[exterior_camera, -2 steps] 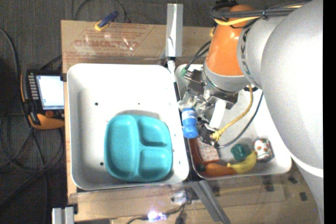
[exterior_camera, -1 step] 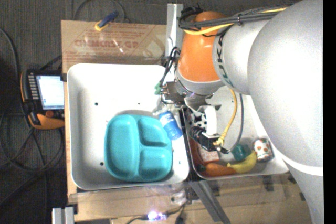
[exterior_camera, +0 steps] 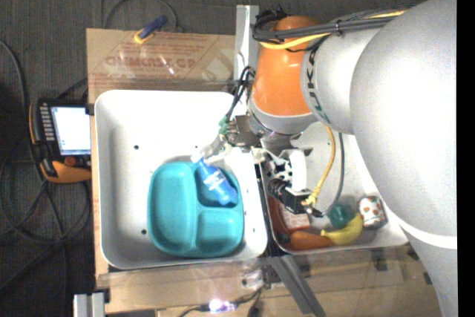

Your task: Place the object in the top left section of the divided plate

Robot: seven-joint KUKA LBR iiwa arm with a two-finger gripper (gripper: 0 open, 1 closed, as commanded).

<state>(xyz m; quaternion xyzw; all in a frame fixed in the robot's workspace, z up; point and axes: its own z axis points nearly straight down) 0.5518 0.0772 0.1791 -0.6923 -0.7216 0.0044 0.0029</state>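
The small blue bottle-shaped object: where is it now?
The small blue bottle-shaped object lies in the teal divided plate, at its upper right section, in the left white bin.

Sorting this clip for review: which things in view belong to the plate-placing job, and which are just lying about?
Job:
- divided plate, teal, in the left bin
- blue object lying on the plate
- gripper

Lying about:
- banana
- teal object
- orange object
- handheld pendant

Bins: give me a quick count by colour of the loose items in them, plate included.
Teal: 2, the divided plate and a small round item
Blue: 1, the bottle lying on the plate
Yellow: 1, the banana
Orange: 1, the carrot-like piece
White patterned: 1, the cup
Total: 6
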